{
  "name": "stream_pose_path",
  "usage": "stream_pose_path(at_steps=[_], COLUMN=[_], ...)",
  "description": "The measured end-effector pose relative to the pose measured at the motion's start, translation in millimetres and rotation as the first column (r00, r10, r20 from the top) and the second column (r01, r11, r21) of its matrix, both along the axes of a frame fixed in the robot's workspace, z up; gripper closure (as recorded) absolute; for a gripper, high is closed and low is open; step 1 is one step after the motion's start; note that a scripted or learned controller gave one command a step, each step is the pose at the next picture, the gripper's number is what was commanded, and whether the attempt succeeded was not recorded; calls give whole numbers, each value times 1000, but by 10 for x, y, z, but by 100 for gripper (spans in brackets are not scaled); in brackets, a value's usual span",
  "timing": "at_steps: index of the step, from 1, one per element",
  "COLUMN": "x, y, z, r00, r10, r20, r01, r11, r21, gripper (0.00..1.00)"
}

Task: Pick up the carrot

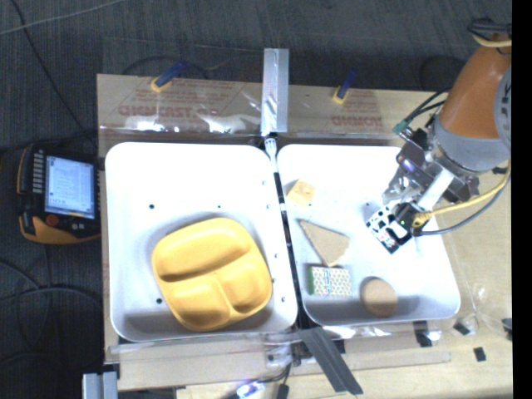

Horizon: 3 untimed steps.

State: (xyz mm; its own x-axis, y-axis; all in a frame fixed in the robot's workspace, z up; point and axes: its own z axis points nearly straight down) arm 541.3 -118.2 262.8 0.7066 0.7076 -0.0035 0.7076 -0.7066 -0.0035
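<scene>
One likely carrot: tan tapered wedge, lying flat centre-left in right bin, near divider. Jaws hang apart to its right; spread or pressed, can't tell. Prob. light, stiff, smooth plastic. Grip across wider half; thin tip may slip out.

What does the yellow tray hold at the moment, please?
Empty: the tray shows three bare yellow compartments, lying in the left bin.
</scene>
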Motion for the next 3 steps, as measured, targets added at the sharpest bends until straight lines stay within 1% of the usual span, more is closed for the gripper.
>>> stream_pose_path(at_steps=[1,2,3], x=[-586,-590,-580], y=[749,697,172], z=[-219,-755,-60], r00=[992,999,998], r10=[-129,-50,66], r20=[-3,-3,0], r01=[129,50,-66], r11=[992,999,998], r21=[0,1,-1], gripper=[100,100,100])
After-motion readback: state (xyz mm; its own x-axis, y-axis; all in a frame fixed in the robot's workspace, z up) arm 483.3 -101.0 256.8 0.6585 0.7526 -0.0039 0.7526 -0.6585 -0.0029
